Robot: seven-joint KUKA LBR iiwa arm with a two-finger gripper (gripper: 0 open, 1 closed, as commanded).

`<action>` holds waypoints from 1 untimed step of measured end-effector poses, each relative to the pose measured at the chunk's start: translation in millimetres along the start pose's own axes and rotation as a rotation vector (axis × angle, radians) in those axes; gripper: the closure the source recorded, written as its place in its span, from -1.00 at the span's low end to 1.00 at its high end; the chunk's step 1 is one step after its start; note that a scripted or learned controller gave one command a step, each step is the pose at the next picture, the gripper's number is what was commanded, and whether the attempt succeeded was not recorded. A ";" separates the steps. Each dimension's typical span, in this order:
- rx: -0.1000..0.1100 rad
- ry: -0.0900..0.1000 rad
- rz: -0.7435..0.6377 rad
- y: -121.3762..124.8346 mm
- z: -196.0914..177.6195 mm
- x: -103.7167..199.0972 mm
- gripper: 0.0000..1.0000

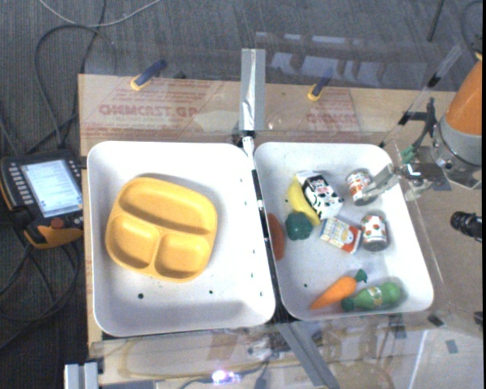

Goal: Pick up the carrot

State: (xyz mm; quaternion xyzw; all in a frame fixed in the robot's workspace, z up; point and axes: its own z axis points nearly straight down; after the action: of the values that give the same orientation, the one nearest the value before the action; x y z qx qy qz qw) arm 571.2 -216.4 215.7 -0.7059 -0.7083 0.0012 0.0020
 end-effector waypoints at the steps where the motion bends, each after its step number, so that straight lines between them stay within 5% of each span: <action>1: -0.005 -0.002 -0.119 -30.9 108.7 15.4 -1.00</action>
State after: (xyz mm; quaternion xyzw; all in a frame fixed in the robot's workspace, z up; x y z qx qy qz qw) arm 539.7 -200.9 107.1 -0.6625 -0.7490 0.0000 -0.0007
